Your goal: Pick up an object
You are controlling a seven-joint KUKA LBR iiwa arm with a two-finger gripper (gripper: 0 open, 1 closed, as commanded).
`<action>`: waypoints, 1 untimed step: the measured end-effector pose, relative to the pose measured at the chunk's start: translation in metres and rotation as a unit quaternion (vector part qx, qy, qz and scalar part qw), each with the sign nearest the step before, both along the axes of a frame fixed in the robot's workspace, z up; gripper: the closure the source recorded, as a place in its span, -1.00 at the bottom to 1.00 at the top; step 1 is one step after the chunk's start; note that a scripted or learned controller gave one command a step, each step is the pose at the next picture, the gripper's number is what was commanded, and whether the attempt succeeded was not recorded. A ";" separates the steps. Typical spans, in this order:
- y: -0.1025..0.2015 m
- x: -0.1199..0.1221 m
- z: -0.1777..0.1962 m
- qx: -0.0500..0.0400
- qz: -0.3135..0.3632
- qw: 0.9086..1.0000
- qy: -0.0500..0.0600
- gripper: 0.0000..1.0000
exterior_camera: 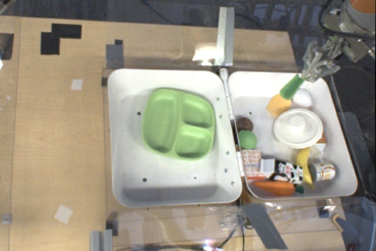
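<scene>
A green divided plate [178,122] is seen in the left bin [126,173]. Toys are crowded in the right bin [346,182]. At its far right corner, a green cylinder [291,87] is clasped between the gripper [312,72] fingers, its long axis tilted down-left.

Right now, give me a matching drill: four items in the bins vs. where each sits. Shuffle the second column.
Items:
1. green divided plate
2. white bowl
3. carrot
4. green ball

Places:
A. right bin, near front wall
B. left bin, middle
C. right bin, beside the divider
D. right bin, centre

Pairs: 1-B, 2-D, 3-A, 4-C
</scene>
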State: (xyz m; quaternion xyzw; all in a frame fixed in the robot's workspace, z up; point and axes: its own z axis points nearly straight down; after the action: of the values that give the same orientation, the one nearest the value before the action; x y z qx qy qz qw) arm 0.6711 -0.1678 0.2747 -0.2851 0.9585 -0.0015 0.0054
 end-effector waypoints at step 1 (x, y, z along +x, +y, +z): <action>-0.038 -0.015 -0.008 -0.003 0.246 0.969 0.000 1.00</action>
State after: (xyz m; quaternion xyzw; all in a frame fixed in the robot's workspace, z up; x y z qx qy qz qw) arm 0.6565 -0.2055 0.2666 -0.5118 0.8591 -0.0029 0.0045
